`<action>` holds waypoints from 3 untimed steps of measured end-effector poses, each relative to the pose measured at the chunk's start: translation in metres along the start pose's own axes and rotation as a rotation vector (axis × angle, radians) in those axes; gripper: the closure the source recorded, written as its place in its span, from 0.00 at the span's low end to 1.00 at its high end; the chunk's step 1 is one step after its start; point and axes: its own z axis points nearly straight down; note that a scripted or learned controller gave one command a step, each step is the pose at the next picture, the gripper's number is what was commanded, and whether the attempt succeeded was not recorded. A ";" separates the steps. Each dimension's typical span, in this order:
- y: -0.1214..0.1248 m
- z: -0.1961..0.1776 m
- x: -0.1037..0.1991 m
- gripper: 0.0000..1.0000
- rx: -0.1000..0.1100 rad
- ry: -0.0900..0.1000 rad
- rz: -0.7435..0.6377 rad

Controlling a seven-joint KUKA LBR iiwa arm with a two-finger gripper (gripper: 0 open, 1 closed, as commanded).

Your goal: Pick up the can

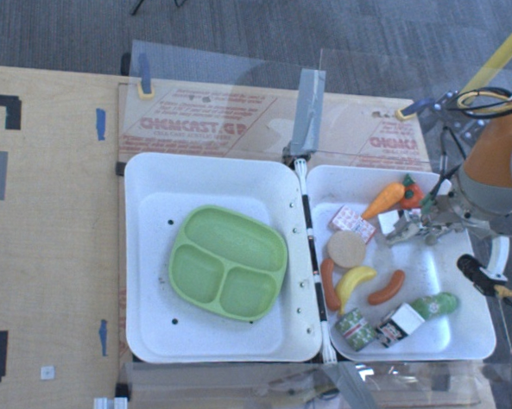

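The end effector [403,227], grip state unclear, hovers beside the carrot [384,199]; the can [348,248] lies lower-left, needing a centred descent.

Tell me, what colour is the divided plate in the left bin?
Light green; the plate shows best in the camera view.

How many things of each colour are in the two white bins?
Green: 3, the green divided plastic plate, the green bottle, the small green can
Orange: 1, the orange toy carrot
Yellow: 1, the yellow toy banana
Red-orange: 2, the two toy sausages
Tan: 1, the tan round disc
Pink and white: 1, the small patterned packet
Total: 9, not counting a few small items I cannot identify.
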 end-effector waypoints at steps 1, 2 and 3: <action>-0.021 -0.043 0.008 0.00 -0.023 -0.029 -0.238; 0.050 -0.003 -0.004 0.00 -0.017 -0.012 -0.216; 0.011 0.000 0.000 0.00 -0.027 -0.025 -0.191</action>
